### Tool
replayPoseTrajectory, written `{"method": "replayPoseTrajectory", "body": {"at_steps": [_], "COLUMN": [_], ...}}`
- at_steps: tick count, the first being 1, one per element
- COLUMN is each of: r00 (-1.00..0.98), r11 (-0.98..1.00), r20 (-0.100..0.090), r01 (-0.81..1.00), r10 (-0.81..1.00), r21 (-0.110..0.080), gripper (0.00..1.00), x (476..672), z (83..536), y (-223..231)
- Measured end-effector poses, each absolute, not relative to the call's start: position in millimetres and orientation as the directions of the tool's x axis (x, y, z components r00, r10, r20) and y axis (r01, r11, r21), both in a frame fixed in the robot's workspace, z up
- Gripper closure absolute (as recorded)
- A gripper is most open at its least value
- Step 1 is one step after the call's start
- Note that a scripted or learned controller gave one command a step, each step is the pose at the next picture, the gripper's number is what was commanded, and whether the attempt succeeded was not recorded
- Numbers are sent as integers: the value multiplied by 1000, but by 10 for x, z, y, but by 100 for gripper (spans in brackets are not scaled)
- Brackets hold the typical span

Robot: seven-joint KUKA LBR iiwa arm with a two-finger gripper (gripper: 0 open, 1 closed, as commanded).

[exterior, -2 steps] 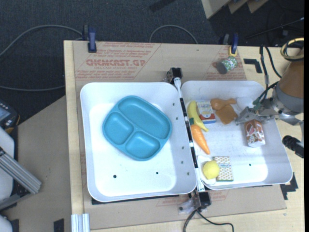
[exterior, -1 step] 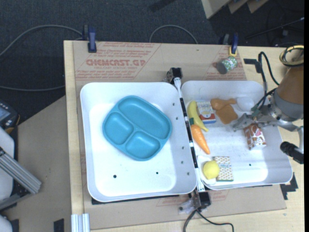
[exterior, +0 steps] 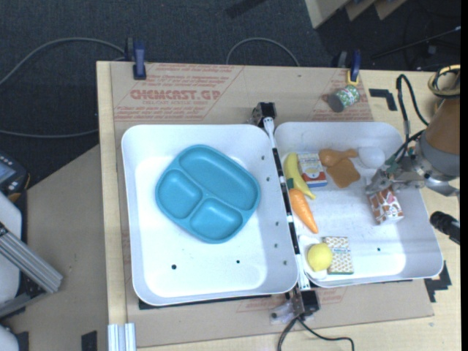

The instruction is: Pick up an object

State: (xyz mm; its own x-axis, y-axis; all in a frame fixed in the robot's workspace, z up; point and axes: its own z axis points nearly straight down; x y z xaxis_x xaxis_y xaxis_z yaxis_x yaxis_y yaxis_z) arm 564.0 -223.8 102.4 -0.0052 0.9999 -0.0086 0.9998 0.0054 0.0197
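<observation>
Lemon [exterior: 319,256] sits nearest. Jaws [exterior: 383,183] hang over a red packet [exterior: 385,207]; open or closed, I cannot tell. Nothing lifted yet.

a blue divided plate [exterior: 208,193] in a white bin [exterior: 139,218]; yellow banana [exterior: 292,172], orange carrot [exterior: 303,209], yellow lemon [exterior: 319,256].

Fixed overhead camera, slanted down, both bins [exterior: 139,218]
</observation>
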Motion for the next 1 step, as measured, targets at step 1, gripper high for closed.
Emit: {"method": "replayPoseTrajectory", "body": {"at_steps": [1], "r00": [-3], "r11": [3], "r20": [-6], "r01": [1000], "r10": [1000], "r21": [9], "gripper": [100], "x": [5659], "z": [885], "y": [-1585]}}
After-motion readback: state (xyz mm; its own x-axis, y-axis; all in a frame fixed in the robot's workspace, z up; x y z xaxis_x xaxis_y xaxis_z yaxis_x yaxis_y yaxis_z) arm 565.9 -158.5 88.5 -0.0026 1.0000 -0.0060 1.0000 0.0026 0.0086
